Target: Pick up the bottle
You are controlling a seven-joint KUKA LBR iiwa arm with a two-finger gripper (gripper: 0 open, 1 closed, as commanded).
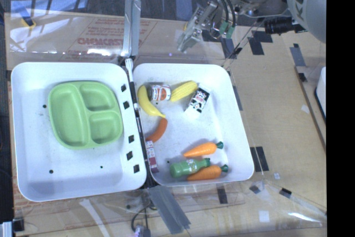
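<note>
The two-finger metal gripper point(188, 37) hangs above the bench beyond the far rim of the right white bin point(236, 119), fingers parted with nothing between them. The green plastic bottle point(188, 167) lies on its side near that bin's front wall, well apart from the gripper, tucked between two orange carrots point(204, 149). A green divided plate point(86, 114) sits in the left bin.
</note>
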